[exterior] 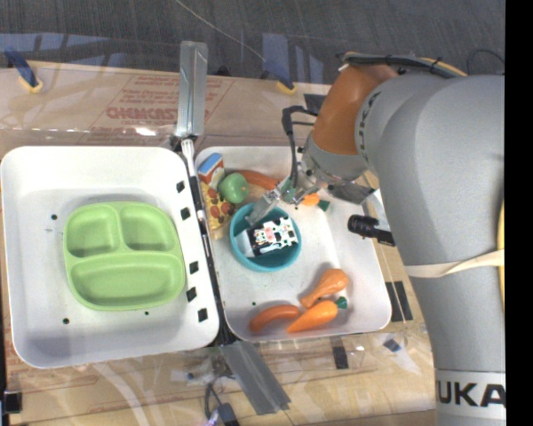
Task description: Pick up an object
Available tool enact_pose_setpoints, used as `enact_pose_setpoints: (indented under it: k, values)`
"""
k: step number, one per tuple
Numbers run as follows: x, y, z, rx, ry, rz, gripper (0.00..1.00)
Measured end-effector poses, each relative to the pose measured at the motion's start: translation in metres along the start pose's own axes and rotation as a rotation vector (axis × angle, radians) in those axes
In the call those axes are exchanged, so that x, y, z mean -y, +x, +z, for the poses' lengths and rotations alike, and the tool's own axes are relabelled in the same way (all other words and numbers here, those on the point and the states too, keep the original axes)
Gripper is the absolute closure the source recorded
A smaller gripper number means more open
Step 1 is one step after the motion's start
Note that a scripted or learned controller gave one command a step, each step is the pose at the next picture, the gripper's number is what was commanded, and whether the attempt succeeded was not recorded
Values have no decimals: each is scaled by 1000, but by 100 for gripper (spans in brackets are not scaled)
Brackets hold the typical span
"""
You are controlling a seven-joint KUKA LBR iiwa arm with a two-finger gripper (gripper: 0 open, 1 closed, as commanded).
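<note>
Objects for picking sit in your right bin. Working left to right: green divided plate alone in the left bin; then a small carton, a green fruit, a blue bowl holding a black-and-white toy; carrots near the front edge. Gripper hangs over the bowl's back rim; you cannot tell its opening.
</note>
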State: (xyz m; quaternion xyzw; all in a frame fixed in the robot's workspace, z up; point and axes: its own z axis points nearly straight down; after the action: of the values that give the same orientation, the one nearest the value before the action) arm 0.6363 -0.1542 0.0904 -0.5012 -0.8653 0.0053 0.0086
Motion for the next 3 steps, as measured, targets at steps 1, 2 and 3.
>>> enact_pose_setpoints:
  k: [1,2,3]
  values:
    - [-17,5,-7,17,-17,375,0]
    - [-17,1,-26,26,-20,369,100]
    - [-62,68,-108,10,-30,812,100]
